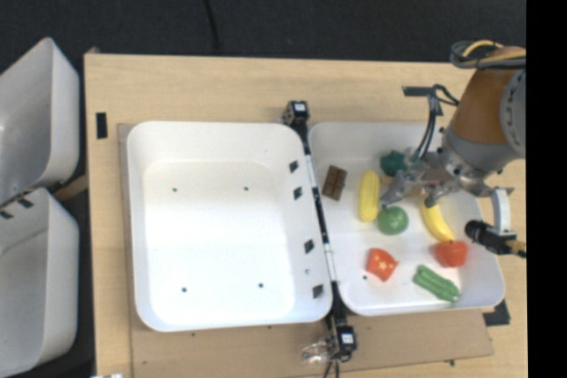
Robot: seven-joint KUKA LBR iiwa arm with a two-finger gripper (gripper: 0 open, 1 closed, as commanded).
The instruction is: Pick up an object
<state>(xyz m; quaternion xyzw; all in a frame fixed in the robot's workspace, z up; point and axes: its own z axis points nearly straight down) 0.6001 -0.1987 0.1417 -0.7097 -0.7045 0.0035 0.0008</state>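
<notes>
1. Gripper [409, 188] hangs in the right white bin [354, 297], just above the round green toy fruit [392, 219].
2. Jaw state: cannot tell.
3. Advice: centre over the fruit, clear of the yellow corn cob [368, 196], before descending.

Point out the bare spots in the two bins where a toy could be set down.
The left bin offers open floor from wall to wall. In the right bin, a small patch lies below the brown block, left of the red piece. Around the gripper, green ball and bananas it is crowded.
</notes>
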